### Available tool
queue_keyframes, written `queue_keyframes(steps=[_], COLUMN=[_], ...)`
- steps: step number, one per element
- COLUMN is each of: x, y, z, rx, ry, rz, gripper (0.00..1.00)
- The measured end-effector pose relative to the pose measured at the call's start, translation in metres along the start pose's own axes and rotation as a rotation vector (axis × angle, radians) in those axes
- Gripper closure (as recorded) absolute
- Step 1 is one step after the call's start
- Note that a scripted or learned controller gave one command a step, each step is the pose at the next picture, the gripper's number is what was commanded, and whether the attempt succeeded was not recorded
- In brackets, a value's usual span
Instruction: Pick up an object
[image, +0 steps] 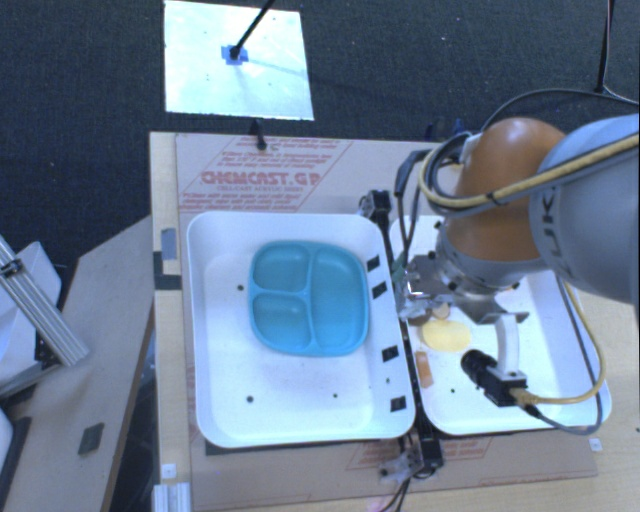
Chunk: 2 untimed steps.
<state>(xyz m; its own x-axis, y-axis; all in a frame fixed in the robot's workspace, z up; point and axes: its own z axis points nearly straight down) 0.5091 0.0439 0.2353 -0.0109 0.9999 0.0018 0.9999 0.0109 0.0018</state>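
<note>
A pale yellow rounded object (446, 336) lies in the right bin (560, 410), near its left wall. A small orange piece (424, 371) rests just below it, close to the divider between the bins. My gripper (424, 303) hangs low over the right bin's left side, directly above and touching or nearly touching the yellow object's upper edge. The arm's orange band and grey wrist hide most of that bin's upper half.
A light blue divided plate (306, 298) lies in the left bin (220, 400), towards its upper middle. Black clips line the wall between the bins (392, 350). A black connector (490, 378) with cable hangs from the arm over the right bin's floor.
</note>
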Motion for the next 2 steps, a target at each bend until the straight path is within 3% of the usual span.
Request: queue_keyframes(steps=[1,2], x=[0.0409,0.0392], y=[-0.0084,-0.0081], z=[0.0059,0.0058], rx=[0.002,0.001], ry=[-0.001,-0.001], rz=[0.002,0.006], gripper=[1.0,0.0])
